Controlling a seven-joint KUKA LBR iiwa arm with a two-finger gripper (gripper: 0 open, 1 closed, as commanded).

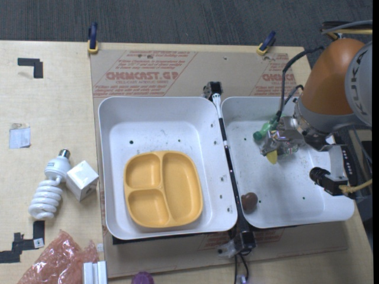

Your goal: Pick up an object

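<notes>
The grey arm (340, 81) with its orange band is reaching in from the right over the right bin (296, 209); its hand (278, 142) is hanging low above the upper middle of that bin, amid a small cluster of things; a green object (261, 134) is sitting just beside the hand on its left, and a yellow piece (272, 157) is showing just below the metal parts; whether either one is sitting between the hand's tips I cannot tell, nor whether the hand is spread or pressed together, since the metal and cables are blurring together there. A small brown round object (249, 201) is lying near the lower left corner of the right bin, well apart from the hand. In the left bin (154, 123) a yellow divided plate (163, 189) is lying flat in the lower half, its three compartments facing up. On the desk (41, 117) to the left of the bins, a white spiral light bulb (50, 185) is lying beside a small white box (82, 180), the two touching or nearly so; a reddish mesh bag (56, 259) is resting at the lower left edge.
</notes>
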